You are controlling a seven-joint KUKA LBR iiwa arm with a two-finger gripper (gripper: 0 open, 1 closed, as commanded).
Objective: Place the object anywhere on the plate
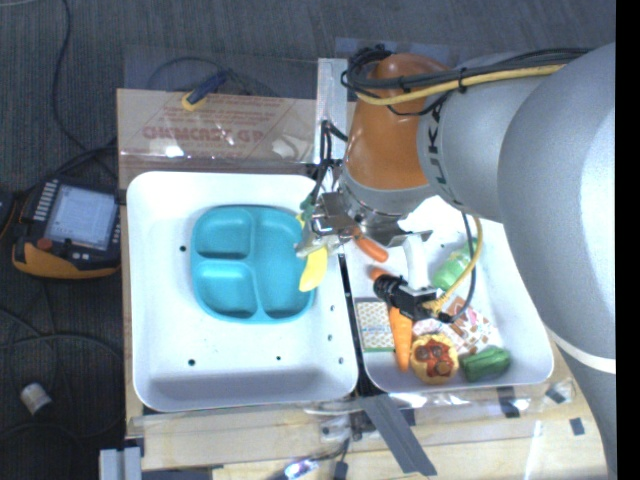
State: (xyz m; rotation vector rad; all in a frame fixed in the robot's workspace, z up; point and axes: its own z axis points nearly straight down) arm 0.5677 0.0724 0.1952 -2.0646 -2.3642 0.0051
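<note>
step: I carry banana point(313, 267) over plate point(232, 264) edge | gripper point(318, 230) clamps banana | next: I move further inward over plate, release

Cardboard sheet point(215, 128) behind left bin: red print, too blurred to read. Arm point(440, 138): partial dark letters, illegible.

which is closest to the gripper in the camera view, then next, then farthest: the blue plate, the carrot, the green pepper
From the gripper:
1. Blue plate, just to its left in the left bin.
2. Carrot, lower right in the right bin.
3. Green pepper, farthest, at the right bin's lower right corner.
</note>
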